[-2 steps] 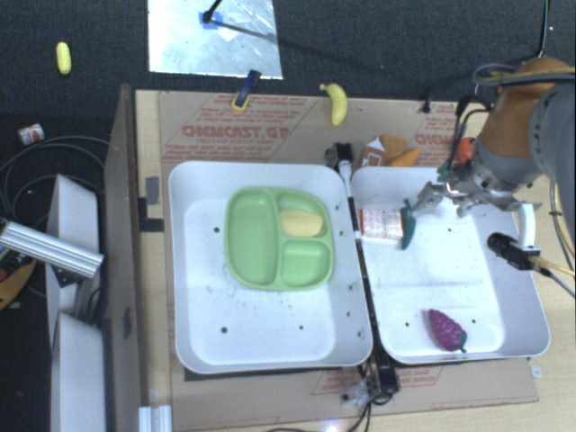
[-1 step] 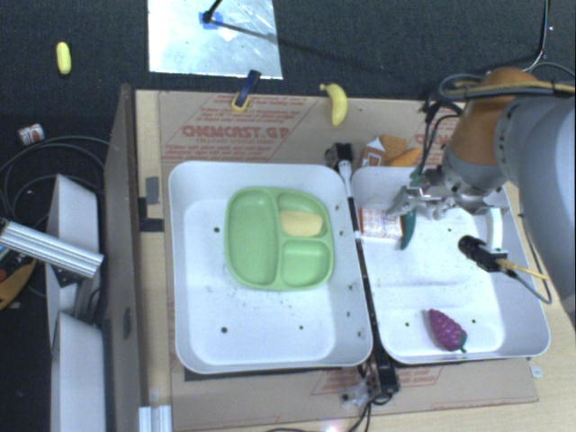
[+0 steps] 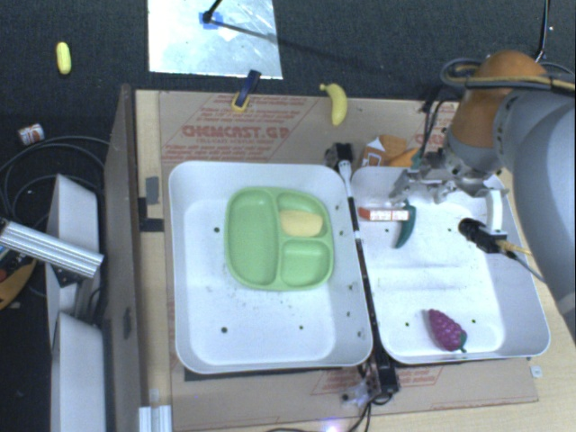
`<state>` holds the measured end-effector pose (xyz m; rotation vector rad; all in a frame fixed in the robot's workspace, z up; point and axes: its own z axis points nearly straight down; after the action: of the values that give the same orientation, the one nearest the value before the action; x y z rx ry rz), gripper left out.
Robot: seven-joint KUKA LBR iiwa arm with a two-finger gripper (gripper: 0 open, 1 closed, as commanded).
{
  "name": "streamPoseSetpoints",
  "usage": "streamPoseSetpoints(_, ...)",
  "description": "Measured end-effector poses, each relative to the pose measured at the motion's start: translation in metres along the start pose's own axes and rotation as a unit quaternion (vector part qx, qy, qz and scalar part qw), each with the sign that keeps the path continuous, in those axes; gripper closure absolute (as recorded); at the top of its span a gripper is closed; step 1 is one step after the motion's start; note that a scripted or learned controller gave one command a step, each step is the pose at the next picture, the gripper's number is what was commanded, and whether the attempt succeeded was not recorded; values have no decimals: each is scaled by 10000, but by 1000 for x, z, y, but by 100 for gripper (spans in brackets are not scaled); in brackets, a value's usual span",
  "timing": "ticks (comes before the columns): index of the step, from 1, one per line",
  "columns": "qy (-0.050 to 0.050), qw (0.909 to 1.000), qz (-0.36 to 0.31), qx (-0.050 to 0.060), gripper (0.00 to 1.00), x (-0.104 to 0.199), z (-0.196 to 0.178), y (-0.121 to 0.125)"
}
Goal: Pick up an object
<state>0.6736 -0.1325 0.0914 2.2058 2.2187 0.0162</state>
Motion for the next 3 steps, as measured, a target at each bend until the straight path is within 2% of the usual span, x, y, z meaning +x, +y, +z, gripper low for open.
streamPoseSetpoints(1, 11, 10000, -10, 70, 0, 44, 6, -4)
streamPoseSetpoints(2, 6, 10000, 27, 77, 0, 19, 6, -26)
streamPoseSetpoints(3, -3, 10000, 22, 36, 0, -1, -54, -2)
